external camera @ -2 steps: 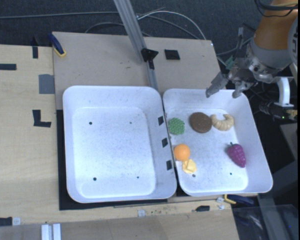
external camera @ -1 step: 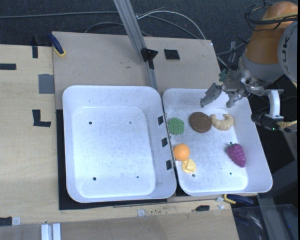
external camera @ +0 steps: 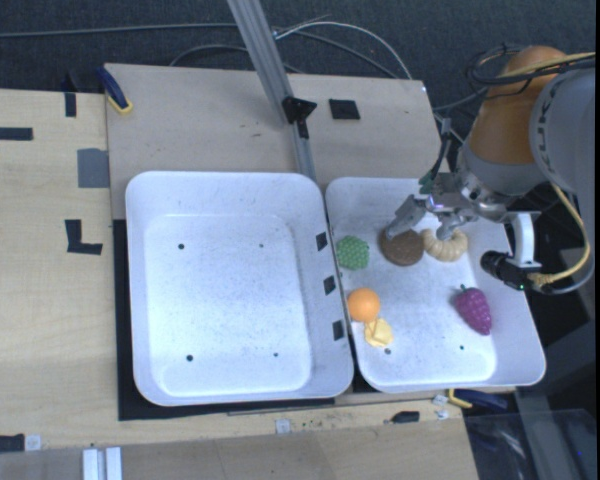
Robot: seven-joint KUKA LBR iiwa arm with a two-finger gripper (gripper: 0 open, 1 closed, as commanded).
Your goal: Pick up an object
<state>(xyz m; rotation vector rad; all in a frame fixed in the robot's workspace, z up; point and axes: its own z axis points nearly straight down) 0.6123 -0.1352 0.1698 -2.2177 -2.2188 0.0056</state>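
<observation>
Two shallow white bins are set side by side on a wooden bench (external camera: 210, 118). Within the right bin (external camera: 510, 368), a green ball (external camera: 353, 253), an orange ball (external camera: 363, 304), a yellow piece (external camera: 379, 333) and purple grapes (external camera: 474, 309) are noted, well apart. The gripper (external camera: 427, 230) is positioned low at a brown round object (external camera: 403, 248) and a tan pastry (external camera: 446, 247), which lie touching. Its fingers are seen spread, with nothing held between them.
</observation>
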